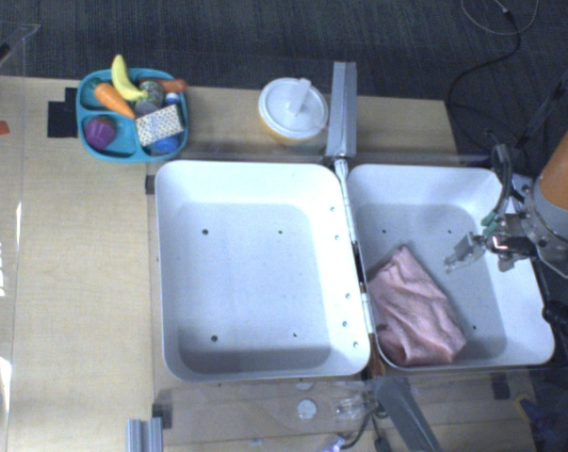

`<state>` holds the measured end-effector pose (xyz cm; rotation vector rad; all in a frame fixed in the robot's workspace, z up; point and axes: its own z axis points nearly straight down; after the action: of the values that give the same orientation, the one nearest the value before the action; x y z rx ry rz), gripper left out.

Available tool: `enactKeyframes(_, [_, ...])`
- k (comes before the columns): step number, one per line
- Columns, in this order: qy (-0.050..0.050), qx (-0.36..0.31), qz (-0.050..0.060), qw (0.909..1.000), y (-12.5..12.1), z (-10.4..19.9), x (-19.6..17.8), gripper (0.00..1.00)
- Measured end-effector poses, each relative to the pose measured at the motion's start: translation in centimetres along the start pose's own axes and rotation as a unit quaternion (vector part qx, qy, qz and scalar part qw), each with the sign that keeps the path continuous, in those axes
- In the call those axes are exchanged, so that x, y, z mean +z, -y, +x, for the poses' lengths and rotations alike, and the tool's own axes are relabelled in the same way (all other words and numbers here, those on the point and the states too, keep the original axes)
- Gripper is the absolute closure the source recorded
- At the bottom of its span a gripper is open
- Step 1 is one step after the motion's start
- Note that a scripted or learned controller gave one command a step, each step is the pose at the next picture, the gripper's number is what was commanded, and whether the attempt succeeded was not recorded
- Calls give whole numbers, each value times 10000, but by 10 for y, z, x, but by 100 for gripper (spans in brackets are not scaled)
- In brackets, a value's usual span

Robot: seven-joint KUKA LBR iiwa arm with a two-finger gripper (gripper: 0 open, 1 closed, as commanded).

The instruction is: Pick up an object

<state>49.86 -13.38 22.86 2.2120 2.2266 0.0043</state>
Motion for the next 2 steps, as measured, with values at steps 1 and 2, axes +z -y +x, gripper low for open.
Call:
enactKeyframes(1, [0,-370,-13,9993,10,-2,129,0])
enactKeyframes(2, [-1,637,-51,9980,-12,-22,138,0])
